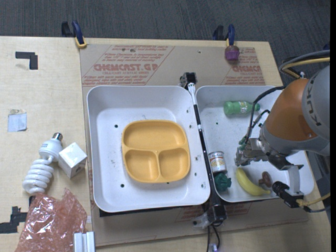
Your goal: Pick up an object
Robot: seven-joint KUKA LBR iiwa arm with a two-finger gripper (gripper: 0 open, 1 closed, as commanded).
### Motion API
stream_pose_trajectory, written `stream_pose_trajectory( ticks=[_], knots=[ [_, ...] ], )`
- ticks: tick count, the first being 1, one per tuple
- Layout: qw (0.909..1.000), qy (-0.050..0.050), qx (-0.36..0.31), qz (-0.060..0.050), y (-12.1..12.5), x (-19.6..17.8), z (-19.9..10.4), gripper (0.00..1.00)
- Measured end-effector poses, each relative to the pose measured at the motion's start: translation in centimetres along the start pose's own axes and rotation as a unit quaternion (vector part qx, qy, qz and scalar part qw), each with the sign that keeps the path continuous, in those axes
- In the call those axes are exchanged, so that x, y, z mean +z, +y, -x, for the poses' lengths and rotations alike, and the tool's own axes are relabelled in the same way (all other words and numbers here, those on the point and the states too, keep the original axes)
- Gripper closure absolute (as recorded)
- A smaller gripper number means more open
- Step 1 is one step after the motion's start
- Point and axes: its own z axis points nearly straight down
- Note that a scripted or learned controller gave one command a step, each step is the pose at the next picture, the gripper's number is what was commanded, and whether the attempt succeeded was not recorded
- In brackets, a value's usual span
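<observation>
Grey jaws down low in the right bin [220, 130], spread or pressed together too hard to tell, just above the yellow banana [251, 182]. Close by, a small brown thing [266, 179], a green toy [223, 181] and a little jar [217, 162], with a green bottle [237, 107] farther off at the back. Best to drop straight down over the banana's middle, squeeze across its thin side, then lift slowly.
</observation>
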Motion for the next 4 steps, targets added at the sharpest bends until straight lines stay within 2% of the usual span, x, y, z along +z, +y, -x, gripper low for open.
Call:
stream_pose_trajectory(
  ticks=[1,2,3,4],
  knots=[
    [1.0000,0.001,-0.004,-0.002,3.4,-9.0,-6.5,1.00],
    [1.0000,0.001,-0.004,-0.002,3.4,-9.0,-6.5,0.00],
    [1.0000,0.001,-0.003,-0.003,5.7,-0.3,-0.7,0.00],
    [1.0000,0.001,-0.004,-0.002,9.6,1.1,-0.3,0.00]
  ],
)
